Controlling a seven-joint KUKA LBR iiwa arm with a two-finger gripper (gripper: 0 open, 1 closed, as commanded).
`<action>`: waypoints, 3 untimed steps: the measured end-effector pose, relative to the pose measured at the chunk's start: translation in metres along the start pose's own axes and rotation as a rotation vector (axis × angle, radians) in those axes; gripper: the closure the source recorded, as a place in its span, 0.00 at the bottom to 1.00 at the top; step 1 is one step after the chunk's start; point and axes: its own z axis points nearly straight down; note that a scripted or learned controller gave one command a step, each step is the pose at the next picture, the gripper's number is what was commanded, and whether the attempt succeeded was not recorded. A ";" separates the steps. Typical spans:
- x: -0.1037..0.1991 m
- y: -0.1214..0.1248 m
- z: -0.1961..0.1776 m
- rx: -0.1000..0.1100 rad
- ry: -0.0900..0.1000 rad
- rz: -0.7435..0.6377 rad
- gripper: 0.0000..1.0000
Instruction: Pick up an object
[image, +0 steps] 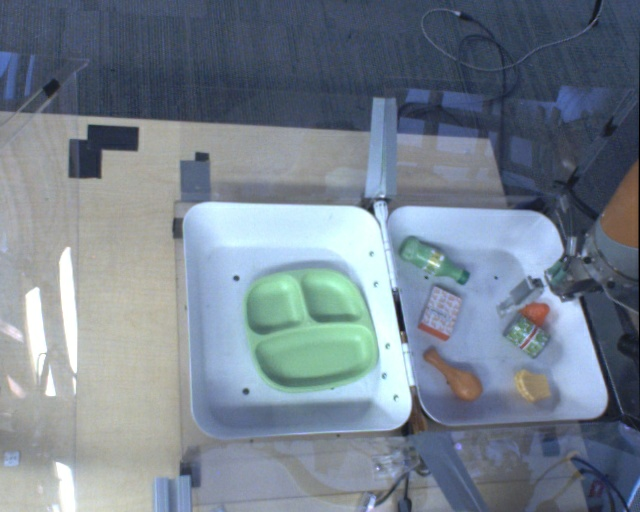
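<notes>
Reaching in from the right, the gripper (527, 292) hangs with its fingers apart and holding nothing, just above the small green bottle with the orange cap (528, 330) lying in the right-hand bin (500, 222).

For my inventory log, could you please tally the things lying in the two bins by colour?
Green: 2, the divided plate and the bottle
Red and white: 1, the small card box
Green with orange cap: 1, the little bottle
Orange-brown: 1, the drumstick-like toy
Yellow: 1, the small piece
Total: 6
</notes>
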 end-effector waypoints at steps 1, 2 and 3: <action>0.007 0.009 0.072 -0.008 0.008 0.053 0.00; 0.005 0.011 0.060 -0.013 0.003 0.052 1.00; 0.054 0.041 -0.072 -0.002 -0.001 0.142 1.00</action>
